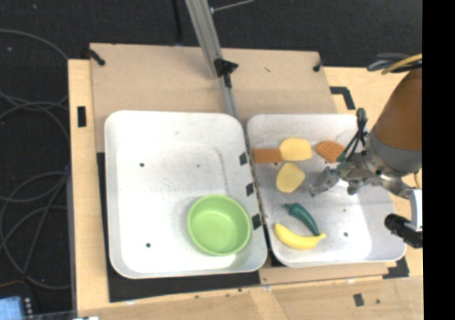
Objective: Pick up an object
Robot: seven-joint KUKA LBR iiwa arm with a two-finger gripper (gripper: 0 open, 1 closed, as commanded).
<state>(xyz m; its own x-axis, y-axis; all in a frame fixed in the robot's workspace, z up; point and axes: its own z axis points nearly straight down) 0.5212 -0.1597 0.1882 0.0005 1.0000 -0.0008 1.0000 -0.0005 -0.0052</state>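
I've got the gripper [328, 180] low over the right bin [370, 240], but I cannot tell how it is set. Just left of it lie two yellow pieces [290, 178] and an orange-brown slice [328, 149]; nearer the front, a green pepper [303, 217] and banana [298, 238]. A green bowl [219, 224] sits in the left bin [142, 148].

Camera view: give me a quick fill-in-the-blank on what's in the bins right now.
1. The green bowl sits in the ____ bin.
2. The banana lies in the right bin just below the dark green ____.
3. The claw hovers over the ____ bin.

Missing words: left; pepper; right
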